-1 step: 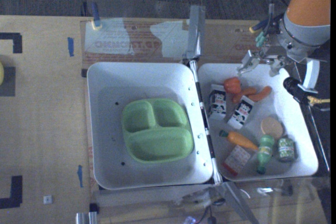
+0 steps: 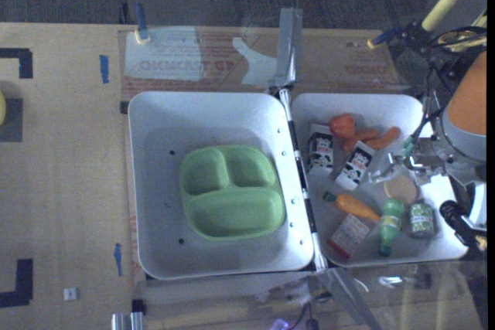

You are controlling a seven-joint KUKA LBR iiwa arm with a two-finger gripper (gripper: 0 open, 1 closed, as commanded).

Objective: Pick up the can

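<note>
Nearest the lens, the left bin (image 2: pixel 147 166) holds a green divided tray (image 2: pixel 230 191). Beside it, the right bin (image 2: pixel 363 100) carries the clutter. Reaching in from the right, the gripper (image 2: pixel 410 162) hovers over the bin's right side; its state I cannot tell. Just below it stands the can (image 2: pixel 421 219), near the right wall, beside a green bottle (image 2: pixel 389 223). Its label is too small to read.
</note>
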